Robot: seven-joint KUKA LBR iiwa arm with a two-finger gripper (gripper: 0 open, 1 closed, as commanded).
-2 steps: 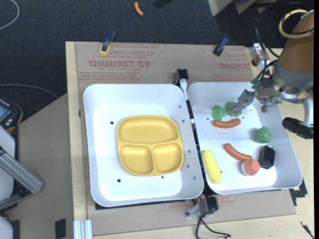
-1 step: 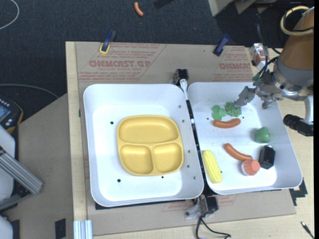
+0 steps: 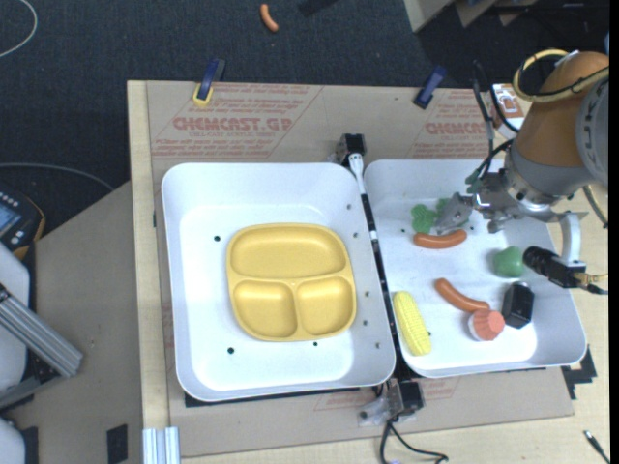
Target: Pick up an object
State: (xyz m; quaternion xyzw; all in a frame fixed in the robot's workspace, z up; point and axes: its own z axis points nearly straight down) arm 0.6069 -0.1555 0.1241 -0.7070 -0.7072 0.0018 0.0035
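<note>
Overhead, the grey two-finger gripper (image 3: 455, 217) hovers above the orange sausage (image 3: 440, 241) by the right white bin's (image 3: 542, 348) far wall, finger spacing indiscernible

Arm (image 3: 566, 114) cut off at right edge; jaws' gap unclear

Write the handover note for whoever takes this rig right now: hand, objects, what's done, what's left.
Hand: low in the right bin, near its back-left part, right above the upper sausage and beside the green leafy piece. Grip state unreadable from this view.
Right bin also holds: second sausage, corn cob, green round piece, pink round piece, black block.
Left bin: yellow divided tray.
Done: arm positioned over the target area.
Left: nothing visibly lifted yet; the pick remains to be done.
</note>
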